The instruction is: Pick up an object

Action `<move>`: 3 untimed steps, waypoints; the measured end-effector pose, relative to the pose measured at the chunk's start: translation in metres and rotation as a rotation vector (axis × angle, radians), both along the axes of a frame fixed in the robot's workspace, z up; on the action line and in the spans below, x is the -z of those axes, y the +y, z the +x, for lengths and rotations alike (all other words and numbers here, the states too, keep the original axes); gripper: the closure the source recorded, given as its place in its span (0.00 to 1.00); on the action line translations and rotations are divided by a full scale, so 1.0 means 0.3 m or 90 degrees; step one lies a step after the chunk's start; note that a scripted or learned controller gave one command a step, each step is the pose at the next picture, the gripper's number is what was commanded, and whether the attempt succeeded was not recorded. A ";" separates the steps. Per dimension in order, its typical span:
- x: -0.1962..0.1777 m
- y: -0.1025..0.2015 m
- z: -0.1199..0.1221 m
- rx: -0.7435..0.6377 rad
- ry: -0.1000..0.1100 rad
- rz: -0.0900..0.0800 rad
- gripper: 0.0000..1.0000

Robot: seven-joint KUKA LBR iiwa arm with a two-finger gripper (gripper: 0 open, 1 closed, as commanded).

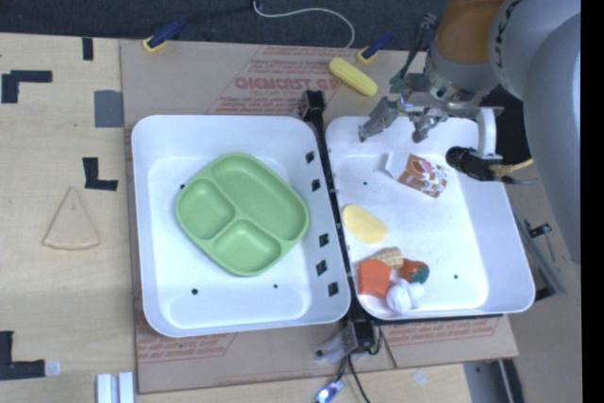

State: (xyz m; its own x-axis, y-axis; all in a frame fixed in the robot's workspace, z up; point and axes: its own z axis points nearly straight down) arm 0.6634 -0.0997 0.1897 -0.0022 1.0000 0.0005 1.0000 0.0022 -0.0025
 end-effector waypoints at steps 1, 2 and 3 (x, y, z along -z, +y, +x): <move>0.275 -0.301 -0.001 0.002 -0.002 -0.002 0.00; 0.248 -0.409 0.018 0.000 -0.002 0.000 0.00; 0.350 -0.409 0.019 0.000 -0.002 -0.001 0.00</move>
